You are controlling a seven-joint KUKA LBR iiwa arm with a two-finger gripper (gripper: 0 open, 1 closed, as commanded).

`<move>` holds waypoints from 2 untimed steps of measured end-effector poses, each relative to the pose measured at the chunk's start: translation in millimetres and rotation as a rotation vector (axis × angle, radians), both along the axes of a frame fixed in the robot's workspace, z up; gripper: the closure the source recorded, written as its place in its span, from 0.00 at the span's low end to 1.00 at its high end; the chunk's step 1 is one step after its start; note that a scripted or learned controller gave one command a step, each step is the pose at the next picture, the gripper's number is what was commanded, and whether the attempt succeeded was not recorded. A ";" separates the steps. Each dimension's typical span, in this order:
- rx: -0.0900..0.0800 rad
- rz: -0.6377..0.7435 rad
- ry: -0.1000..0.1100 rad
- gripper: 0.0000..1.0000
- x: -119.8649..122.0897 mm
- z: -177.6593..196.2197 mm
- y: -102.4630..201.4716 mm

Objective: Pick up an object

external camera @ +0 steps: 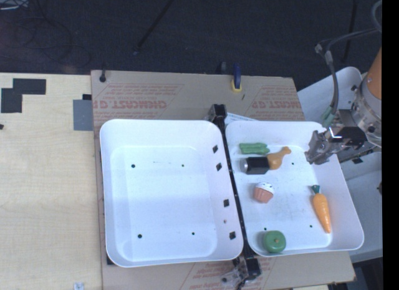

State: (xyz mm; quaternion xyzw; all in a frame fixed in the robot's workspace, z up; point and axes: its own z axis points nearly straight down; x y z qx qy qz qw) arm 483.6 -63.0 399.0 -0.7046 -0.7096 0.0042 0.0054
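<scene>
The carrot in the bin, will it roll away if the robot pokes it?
Maybe a bit. The carrot lies flat on its side in the right bin and looks round and tapered, so a sideways poke would probably roll it in a curve. It looks like a small toy, likely light and stiff, possibly slippery.

Upside-down red lettering on the cardboard sheet (162, 98) under the bins, partly legible, seemingly "CHEMCAST GP"
</scene>
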 end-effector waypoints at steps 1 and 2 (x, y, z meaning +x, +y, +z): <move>-0.001 0.000 -0.002 1.00 -6.7 -19.8 70.0; -0.005 -0.007 0.005 1.00 -4.9 -12.1 65.3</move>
